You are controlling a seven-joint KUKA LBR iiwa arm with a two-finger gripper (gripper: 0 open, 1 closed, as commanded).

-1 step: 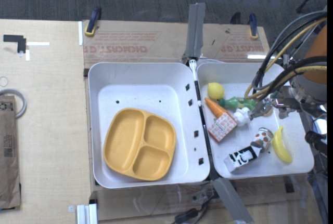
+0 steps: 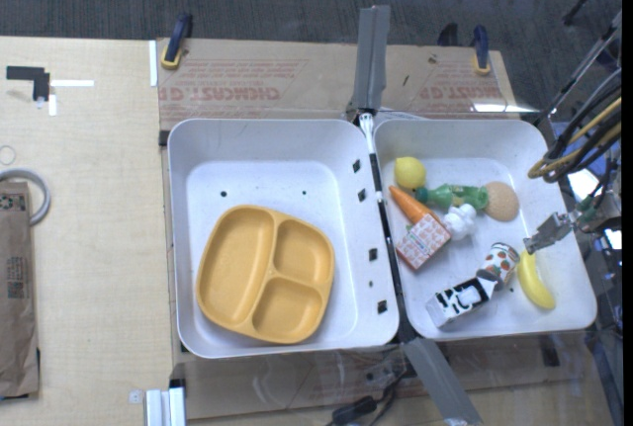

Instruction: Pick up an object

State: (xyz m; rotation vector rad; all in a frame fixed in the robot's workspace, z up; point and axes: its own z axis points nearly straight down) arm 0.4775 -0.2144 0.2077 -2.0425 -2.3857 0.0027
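Lying nearest the onlooker in the right bin (image 2: 579, 310), a black-and-white carton (image 2: 463, 298) rests on its side, its long axis running from lower left up to the right, where it meets a patterned bottle (image 2: 499, 265). Just right of that, a banana (image 2: 535, 282) lies with its long axis close to upright in the view, tips curving left and its stem end pointing down toward the bin's near right corner. A red-checked box (image 2: 423, 242) sits tilted left of the bottle, with a carrot (image 2: 409, 204) angled above it, tip toward the upper left. Beyond them are a small white piece (image 2: 459, 218), a green vegetable (image 2: 457, 196), a tan ball (image 2: 502, 201) and, toward the far wall, a lemon (image 2: 410, 173). The left bin (image 2: 188, 216) holds a yellow divided tray (image 2: 265, 273). The gripper (image 2: 549, 233) hangs at the right bin's right edge, above the banana and apart from it; nothing shows between its fingers, and whether they stand wide or narrow cannot be told at this scale.
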